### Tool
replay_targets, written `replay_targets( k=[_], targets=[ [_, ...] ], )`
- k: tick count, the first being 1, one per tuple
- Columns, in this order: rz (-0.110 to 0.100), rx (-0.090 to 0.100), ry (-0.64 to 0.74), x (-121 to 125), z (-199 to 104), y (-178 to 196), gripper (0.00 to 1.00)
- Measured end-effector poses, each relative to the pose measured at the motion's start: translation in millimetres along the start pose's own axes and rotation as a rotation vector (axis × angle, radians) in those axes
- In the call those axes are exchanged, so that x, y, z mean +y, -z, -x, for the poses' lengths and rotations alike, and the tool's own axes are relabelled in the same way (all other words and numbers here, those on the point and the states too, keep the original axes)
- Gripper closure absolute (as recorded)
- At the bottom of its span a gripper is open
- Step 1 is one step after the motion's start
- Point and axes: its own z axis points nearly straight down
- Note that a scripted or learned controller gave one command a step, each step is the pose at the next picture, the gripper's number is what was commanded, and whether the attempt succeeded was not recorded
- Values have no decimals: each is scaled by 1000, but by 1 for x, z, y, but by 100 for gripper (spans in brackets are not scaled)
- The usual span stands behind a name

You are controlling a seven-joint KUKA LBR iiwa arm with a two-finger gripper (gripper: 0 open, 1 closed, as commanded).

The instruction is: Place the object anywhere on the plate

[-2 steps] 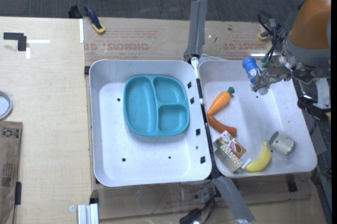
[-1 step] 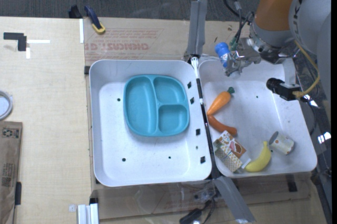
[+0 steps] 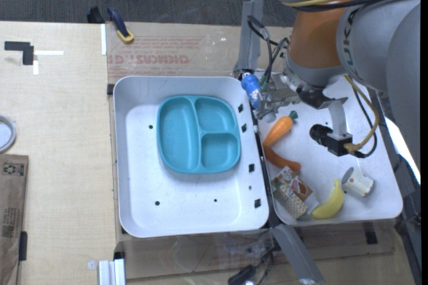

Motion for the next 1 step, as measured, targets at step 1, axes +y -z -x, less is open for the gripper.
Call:
replay_targets(
  k=[1],
  targets=[
    [0,0,316,-19,-36,16,100]
  ],
)
